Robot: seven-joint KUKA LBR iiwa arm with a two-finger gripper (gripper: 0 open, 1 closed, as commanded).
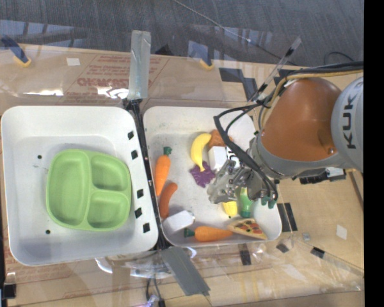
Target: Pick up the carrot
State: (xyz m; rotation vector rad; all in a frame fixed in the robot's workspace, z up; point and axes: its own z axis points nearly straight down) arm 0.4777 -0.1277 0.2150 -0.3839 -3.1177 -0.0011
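Carrot point(161, 173), orange with a green top, lies lengthwise by the right bin's point(179, 117) left wall; the gripper's point(229, 183) grip cannot be told

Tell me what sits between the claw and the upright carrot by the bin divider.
In the camera view, purple grapes lie between the claw and that carrot, with bare white bin floor around them.

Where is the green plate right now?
The green plate lies alone in the left bin, across the divider from the carrots in the right bin.
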